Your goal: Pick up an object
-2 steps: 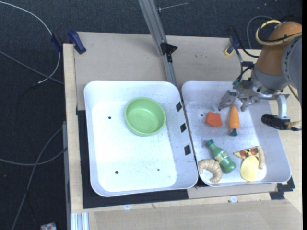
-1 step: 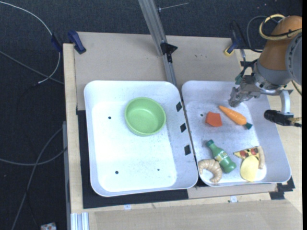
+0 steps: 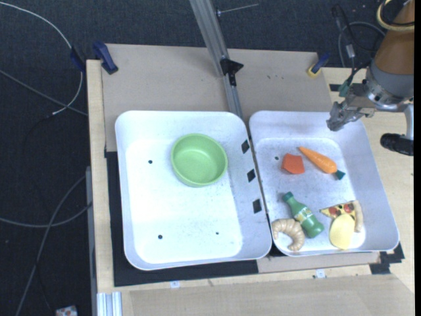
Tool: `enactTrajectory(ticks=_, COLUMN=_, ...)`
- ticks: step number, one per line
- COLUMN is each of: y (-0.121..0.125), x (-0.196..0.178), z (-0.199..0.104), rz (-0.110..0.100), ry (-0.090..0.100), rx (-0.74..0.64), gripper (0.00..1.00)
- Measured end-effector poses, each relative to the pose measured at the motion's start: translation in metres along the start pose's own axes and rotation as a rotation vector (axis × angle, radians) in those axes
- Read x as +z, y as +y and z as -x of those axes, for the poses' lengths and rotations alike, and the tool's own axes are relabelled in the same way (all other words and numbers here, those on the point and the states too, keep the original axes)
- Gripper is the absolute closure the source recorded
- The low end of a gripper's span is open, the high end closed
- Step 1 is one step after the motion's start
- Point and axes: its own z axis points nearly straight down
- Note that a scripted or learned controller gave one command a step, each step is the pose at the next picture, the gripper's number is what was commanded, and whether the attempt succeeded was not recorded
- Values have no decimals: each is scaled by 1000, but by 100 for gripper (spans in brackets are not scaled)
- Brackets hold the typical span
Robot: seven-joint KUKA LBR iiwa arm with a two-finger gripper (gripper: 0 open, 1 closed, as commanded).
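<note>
Carrot [image 3: 318, 160] lies near — below-left of — gripper [image 3: 339, 118], apart

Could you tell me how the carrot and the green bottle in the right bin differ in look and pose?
The carrot is orange with a small green tip, while the green bottle is green with a pale label band. The carrot tapers to a point; the bottle has a narrow neck and a wider body. The carrot lies toward the far side of the right bin; the bottle lies nearer the front, beside the croissant. Both lie flat, slanted alike.
</note>
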Motion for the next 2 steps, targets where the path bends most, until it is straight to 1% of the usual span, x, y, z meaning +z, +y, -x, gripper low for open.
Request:
enactTrajectory(ticks=1, y=2, x=-33, z=0, rz=0, ry=0, rx=-1, gripper=100)
enactTrajectory(ticks=2, y=-5, x=-27, z=-56, rz=-20, ry=7, rx=-4, gripper=100)
